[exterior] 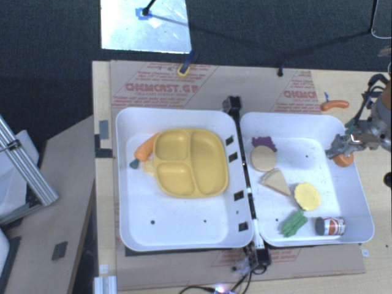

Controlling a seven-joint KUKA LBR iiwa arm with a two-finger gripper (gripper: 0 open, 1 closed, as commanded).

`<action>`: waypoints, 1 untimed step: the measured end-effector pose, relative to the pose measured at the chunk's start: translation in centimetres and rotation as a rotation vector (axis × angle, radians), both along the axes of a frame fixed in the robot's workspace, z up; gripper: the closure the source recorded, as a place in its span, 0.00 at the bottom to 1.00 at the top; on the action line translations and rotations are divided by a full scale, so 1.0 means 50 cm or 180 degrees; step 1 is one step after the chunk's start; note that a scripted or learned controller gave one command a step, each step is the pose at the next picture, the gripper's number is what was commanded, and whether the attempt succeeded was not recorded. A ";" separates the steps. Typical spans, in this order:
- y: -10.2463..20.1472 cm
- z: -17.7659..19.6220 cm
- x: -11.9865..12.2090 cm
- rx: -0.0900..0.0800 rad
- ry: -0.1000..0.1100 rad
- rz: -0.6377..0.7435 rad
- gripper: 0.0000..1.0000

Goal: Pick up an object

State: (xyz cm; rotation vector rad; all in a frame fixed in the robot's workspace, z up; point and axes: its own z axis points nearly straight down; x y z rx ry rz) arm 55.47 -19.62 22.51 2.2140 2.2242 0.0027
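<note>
Camera view: arm hangs over right bin's right rim.

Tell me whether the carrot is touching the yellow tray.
Touching. The camera view shows the carrot lying against the yellow tray's left rim, no white bin floor between them.

Worktop carrying printed cardboard sheet, two white bins side by side on it.
</note>
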 end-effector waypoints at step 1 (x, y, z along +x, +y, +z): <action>0.101 -0.019 0.036 0.0004 0.0006 0.0011 1.00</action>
